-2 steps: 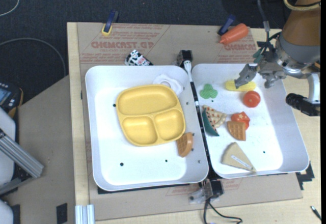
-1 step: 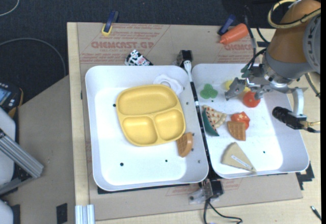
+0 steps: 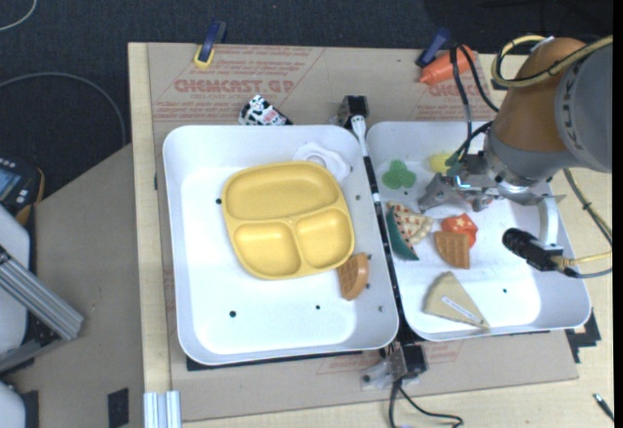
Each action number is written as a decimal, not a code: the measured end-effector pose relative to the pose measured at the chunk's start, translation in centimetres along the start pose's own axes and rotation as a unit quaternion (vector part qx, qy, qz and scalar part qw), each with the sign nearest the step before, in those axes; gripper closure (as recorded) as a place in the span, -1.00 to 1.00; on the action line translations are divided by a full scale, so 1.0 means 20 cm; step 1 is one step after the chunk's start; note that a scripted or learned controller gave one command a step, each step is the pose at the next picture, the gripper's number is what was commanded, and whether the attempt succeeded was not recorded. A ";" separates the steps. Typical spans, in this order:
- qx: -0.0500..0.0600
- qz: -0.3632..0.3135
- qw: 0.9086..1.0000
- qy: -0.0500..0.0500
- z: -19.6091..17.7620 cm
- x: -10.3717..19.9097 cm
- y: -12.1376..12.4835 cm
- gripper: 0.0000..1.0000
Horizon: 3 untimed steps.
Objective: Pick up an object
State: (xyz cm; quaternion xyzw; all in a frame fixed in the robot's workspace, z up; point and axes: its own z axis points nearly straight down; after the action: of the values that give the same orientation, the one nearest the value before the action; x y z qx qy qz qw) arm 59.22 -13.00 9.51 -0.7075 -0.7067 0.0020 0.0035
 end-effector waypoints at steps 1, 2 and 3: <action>-0.002 0.000 1.000 0.000 0.06 0.00 0.00 -1.00; -0.004 0.000 1.000 -0.001 0.00 0.00 0.00 1.00; -0.008 -0.001 1.000 -0.003 -0.31 -0.03 0.03 1.00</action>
State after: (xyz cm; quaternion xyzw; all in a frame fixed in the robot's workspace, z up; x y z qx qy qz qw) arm 59.78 -13.70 15.68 -0.7071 -0.7071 -0.0018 -0.0039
